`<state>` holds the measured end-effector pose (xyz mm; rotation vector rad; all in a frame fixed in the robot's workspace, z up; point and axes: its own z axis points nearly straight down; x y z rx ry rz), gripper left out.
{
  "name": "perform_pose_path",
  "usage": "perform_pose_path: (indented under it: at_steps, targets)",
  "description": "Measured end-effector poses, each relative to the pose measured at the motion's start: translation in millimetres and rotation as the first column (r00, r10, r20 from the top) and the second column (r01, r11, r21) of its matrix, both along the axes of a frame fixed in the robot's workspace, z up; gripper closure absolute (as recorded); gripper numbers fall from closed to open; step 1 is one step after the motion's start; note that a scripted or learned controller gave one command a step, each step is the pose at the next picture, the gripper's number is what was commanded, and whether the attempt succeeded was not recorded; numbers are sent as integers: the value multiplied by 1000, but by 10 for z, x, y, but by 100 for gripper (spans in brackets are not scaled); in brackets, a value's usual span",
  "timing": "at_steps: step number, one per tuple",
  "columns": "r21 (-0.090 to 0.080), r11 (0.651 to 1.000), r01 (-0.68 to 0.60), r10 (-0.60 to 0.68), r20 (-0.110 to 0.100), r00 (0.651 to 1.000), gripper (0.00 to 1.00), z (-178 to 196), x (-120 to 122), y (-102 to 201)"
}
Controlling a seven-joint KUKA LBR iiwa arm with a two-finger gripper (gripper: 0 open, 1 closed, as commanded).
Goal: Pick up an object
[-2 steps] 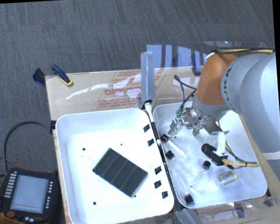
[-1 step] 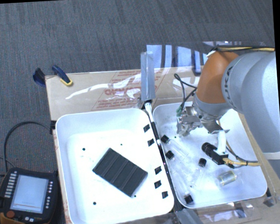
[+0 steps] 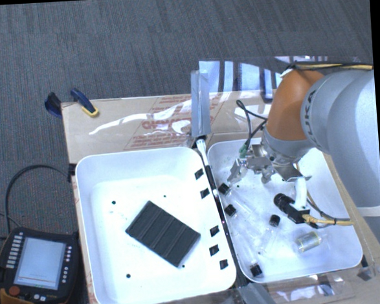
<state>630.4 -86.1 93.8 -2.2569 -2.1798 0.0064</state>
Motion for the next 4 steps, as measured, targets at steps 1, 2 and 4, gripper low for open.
perform_pose_path:
  at_steps: [1,2,4]
  targets:
    - [2,1000,1,-1,-3,1000,100,75,-3,-2]
    - [2,1000,1,-1,-3,1000,0,74,-3,-3]
    - [4,1000,3,-3,-5,1000,0,153,-3,-7]
